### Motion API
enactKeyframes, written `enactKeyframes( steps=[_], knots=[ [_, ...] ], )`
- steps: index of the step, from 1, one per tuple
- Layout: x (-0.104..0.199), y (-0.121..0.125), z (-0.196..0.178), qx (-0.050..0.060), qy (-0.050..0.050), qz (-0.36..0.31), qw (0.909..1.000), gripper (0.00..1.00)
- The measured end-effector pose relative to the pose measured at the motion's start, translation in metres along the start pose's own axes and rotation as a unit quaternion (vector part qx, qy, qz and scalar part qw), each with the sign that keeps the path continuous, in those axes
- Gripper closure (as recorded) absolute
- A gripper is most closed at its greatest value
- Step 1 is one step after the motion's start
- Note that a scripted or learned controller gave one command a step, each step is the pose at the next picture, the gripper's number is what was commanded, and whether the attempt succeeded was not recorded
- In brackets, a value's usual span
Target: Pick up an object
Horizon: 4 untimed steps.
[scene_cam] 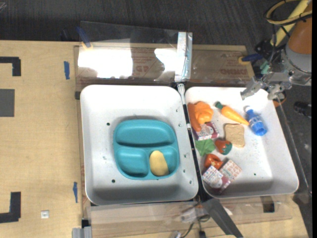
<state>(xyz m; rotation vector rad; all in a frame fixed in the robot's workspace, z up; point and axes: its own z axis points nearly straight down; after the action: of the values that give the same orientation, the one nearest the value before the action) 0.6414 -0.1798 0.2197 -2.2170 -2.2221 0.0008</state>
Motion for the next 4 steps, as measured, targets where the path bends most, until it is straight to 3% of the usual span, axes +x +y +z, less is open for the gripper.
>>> enactKeyframes(
  steps=[1,2,3,4],
  knots=[
    [0.009,-0.036,0.113,-0.008,0.003,0.043,0.9990,0.00],
    [0.013,0.018,0.136,0.006,0.003,0.045,0.9989,0.00],
    [0.013,0.017,0.128,0.011,0.003,0.045,0.9989,1.00],
    [0.040,0.015,0.134,0.009,-0.005,0.017,0.9998,1.00]
  ],
)
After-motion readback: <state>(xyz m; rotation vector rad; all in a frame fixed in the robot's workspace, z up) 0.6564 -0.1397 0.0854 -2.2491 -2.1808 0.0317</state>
